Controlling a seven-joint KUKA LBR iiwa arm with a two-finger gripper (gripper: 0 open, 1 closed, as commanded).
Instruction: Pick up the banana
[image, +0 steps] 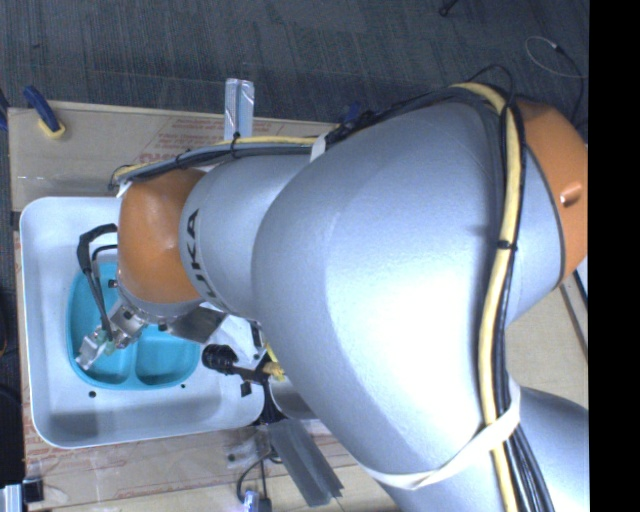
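pincer low over blue tray, banana not plainly seen

the pincer (92, 350) sits low in the white bin (40, 300), its metal tip over the left compartment of a blue tray (160, 365) that has two compartments. whether it is apart or together cannot be told at this slant, and nothing can be seen clamped in it. the tray's second compartment lies just to the right of the pincer, and the bin's bare white floor runs below it and to its left.

above and to the right of the pincer is the orange band (155, 240) of the arm (400, 280), and from there the broad grey body swells away to the right, covering most of what lies on that side. a black cable (88, 245) loops just above the pincer, beside the band. a yellow cable (505, 200) runs along the arm, well to the pincer's right.

the banana cannot be picked out with certainty. to the right of the pincer, past the tray, a black knob (218, 356) juts from under the arm, and touching it is a small yellow scrap (272, 372); whether that is the fruit or part of the cabling cannot be told.

far above the pincer, on the wooden bench (100, 130), stand a grey post (239, 105) and, further left, a blue clamp (40, 108).
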